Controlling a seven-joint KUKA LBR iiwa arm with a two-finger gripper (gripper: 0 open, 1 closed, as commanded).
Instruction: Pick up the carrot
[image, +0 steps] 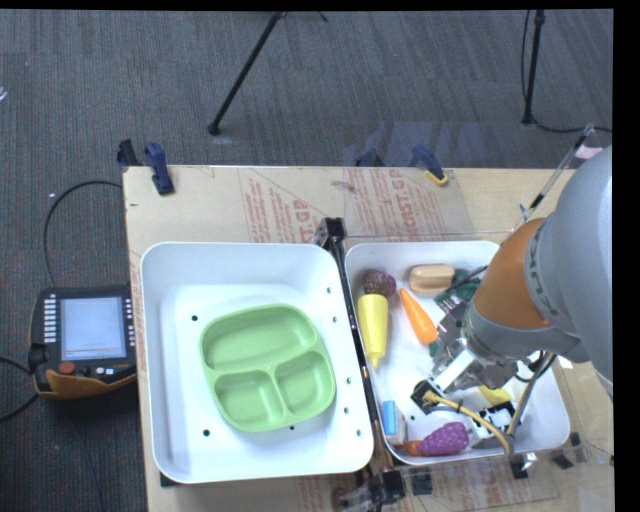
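The carrot (418, 314) is a small orange cone lying at a slant in the upper middle of the right bin (556, 420). It rests between a yellow corn cob (373, 325) on its left and the arm on its right. My gripper (447, 352) hangs low over the bin, just right of and below the carrot's lower end. The grey wrist with its orange band (505, 290) covers the right part of the bin. Nothing shows between gripper and carrot, and the carrot lies flat on the bin floor.
The right bin also holds a tan bread piece (432, 277), a dark round fruit (378, 283), a green item (463, 283), purple grapes (443, 438) and a small blue item (390, 417). The left bin (170, 300) holds a green divided plate (266, 366).
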